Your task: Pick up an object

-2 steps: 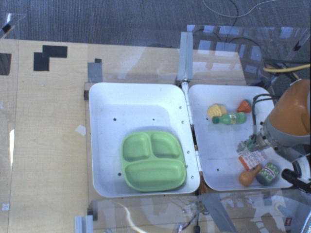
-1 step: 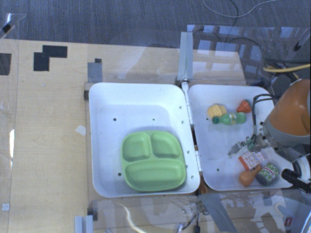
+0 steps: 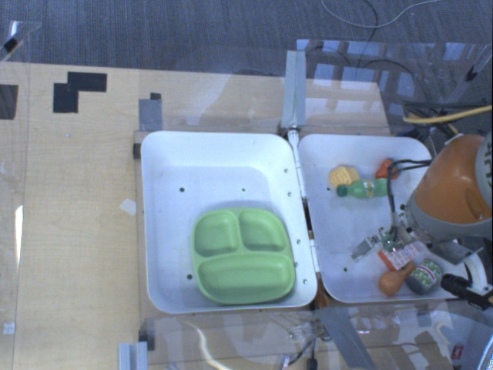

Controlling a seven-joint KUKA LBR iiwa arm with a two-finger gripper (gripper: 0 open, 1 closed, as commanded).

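Observation:
The right bin [image 3: 339, 268] holds several small objects. A yellow corn-like piece [image 3: 343, 176] and a green bottle [image 3: 360, 190] lie near its far side, with a small orange-red item [image 3: 385, 166] beside them. At the near right lie an orange carrot-shaped piece [image 3: 390, 282], a red and white item [image 3: 399, 257] and a dark round can-like object [image 3: 424, 276]. My gripper [image 3: 377, 243] hangs low over the bin floor, just left of the red and white item. The arm's orange band [image 3: 454, 187] hides the bin's right side.
The left bin [image 3: 177, 176] bears a green divided plate [image 3: 243, 254] in its near half. A metal divider [image 3: 293, 91] stands behind the seam between the bins. Cables [image 3: 362, 6] run over the floor at the back right.

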